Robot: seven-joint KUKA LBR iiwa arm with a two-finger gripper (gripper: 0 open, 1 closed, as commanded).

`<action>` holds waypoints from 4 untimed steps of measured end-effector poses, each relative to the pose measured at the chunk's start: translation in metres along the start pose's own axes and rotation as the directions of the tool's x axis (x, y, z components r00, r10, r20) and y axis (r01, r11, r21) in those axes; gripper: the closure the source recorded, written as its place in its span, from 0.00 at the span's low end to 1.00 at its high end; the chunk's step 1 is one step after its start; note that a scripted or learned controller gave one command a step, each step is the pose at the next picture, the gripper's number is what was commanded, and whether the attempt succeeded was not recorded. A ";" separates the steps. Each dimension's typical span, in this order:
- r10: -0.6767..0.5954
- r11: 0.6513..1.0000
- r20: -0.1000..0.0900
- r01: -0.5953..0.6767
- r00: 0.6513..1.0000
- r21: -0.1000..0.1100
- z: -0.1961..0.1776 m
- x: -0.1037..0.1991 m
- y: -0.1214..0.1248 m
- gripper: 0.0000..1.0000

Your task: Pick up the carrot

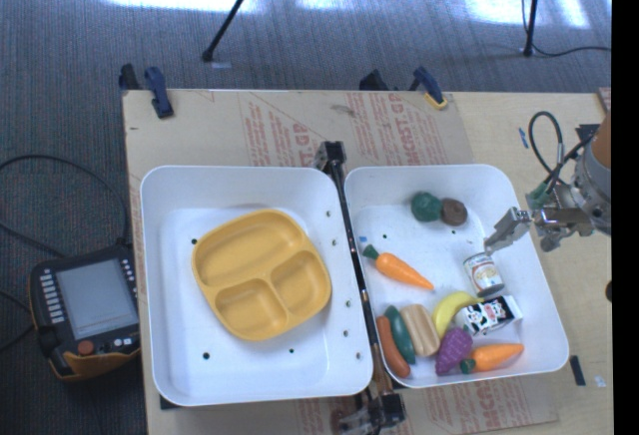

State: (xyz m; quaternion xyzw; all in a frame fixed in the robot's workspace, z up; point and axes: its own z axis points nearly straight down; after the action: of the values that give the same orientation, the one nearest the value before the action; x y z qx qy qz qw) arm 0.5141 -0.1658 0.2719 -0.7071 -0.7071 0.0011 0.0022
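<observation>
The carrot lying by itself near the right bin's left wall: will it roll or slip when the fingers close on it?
The carrot looks like smooth, rigid toy plastic, so probably light and somewhat slippery. Its tapered, rounded body may squirt toward the thin tip under squeeze. Lying free, touching nothing, it could roll if nudged.

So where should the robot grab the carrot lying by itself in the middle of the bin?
Probably across the fat orange middle of the carrot, coming straight down from above. It lies flat and slanted, leafy end toward the bin divider, with bare floor on both long sides.

Red print ran across the surface (300,129) between the bins and its far edge, upside down and illegible. The small can (483,274) and carton (492,314) bore labels too small to read.
</observation>
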 end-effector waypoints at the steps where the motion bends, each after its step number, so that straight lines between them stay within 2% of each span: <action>1: 0.248 0.969 -0.002 -0.248 0.969 0.008 0.101 0.066 0.036 0.00; 2: 0.262 0.964 -0.007 -0.262 0.965 -0.035 0.170 0.074 0.061 0.00; 3: 0.465 0.885 -0.004 -0.465 0.885 -0.001 0.184 0.081 0.025 0.00; 4: 0.469 0.883 -0.004 -0.469 0.883 0.008 0.176 0.080 0.023 1.00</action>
State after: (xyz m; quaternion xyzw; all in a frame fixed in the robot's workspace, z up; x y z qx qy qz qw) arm 0.5360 -0.0855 0.0958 -0.8570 -0.5153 0.0021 0.0065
